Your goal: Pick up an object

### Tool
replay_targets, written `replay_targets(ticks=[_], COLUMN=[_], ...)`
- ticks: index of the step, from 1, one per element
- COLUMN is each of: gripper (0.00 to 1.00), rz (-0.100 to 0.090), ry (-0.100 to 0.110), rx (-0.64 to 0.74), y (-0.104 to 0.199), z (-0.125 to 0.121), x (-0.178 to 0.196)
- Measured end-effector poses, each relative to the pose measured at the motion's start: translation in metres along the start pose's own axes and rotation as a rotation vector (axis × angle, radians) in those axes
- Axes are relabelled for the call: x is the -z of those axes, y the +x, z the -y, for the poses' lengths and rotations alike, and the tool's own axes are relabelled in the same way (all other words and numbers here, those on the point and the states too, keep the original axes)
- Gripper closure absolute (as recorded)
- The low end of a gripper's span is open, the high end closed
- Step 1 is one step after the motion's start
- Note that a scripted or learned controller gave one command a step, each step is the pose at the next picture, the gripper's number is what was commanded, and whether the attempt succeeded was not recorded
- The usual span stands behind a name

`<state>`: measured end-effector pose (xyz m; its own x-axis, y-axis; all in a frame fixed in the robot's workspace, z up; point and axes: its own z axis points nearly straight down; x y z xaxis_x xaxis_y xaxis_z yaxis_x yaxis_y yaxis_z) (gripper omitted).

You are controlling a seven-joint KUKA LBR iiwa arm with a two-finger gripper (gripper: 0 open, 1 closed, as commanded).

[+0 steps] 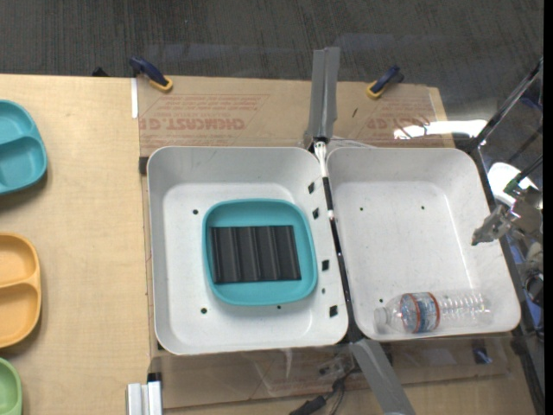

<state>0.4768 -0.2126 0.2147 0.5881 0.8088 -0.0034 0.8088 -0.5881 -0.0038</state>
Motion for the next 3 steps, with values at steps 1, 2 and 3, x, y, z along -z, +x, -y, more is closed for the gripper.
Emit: replay_targets(ticks=[1,2,3], gripper=[0.00,0.00,0.00], rz=[-0.007,-0.001,-0.001], ry=[-0.012,-0.001,-0.001], rx=[-0.018,-0.088,-0.176], y=[0.051,0.029,0.011], z=[0.031,0.001,0.007], x=[-0.121,-0.054,-0.028])
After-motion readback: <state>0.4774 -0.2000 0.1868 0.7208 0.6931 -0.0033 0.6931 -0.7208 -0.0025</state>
